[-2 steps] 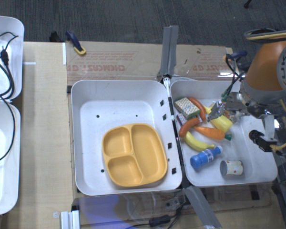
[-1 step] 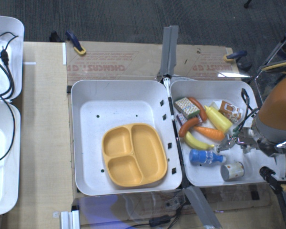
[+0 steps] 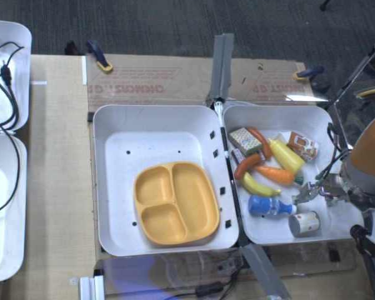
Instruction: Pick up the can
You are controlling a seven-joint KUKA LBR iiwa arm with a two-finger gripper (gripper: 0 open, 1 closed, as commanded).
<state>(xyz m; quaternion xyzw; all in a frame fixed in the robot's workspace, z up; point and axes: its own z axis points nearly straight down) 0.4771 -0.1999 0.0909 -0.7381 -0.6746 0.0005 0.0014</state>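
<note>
Two white bins side by side on a bench: the left bin [image 3: 106,167] with a yellow tray [image 3: 175,202] of three parts inside, the right bin [image 3: 337,227] full of toy food. Brown cardboard [image 3: 175,80] behind the bins, with red letters printed upside down and backwards, too hard to read. Near the front of the right bin, the can [image 3: 304,223], lying on its side, pale with a small reddish label too tiny to read. Just beside it on the left, a blue bottle [image 3: 269,205], also lying down. Above those, a banana [image 3: 258,185], a carrot [image 3: 276,174], a red hot dog [image 3: 247,165], a yellow bottle [image 3: 286,155], a small box [image 3: 245,140] with a busy picture on it, and an orange and white carton [image 3: 302,146]; no words clear enough to read on any of them. At the right edge, the arm, mostly cut off, just a bit of orange band showing. The claw [image 3: 306,193] low in the right bin, just above the can and near the blue bottle, nothing between its tips. Thin grey fingers blurry against the white bin, so wide or narrow: cannot tell. More white trays with black cables [image 3: 3,99] at the far left, partly cut off.
</note>
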